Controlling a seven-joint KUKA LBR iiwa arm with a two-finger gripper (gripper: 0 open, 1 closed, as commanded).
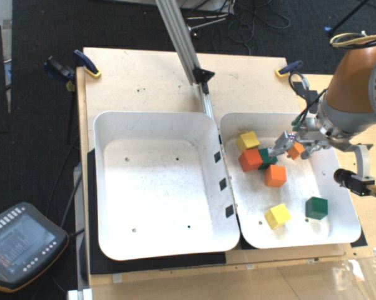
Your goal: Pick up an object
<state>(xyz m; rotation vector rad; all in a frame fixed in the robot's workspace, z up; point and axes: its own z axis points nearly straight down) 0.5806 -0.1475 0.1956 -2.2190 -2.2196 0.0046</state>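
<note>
Since the small orange block (295,149) seen at the gripper (286,146), right of centre in the frame, is judged light and rigid, opposite flat faces are best pinched, though the grip state cannot be told.

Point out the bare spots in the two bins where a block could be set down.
The left bin has a bare floor wall to wall. In the right bin, blocks crowd the upper middle beside the gripper; free floor lies along the front wall.
</note>
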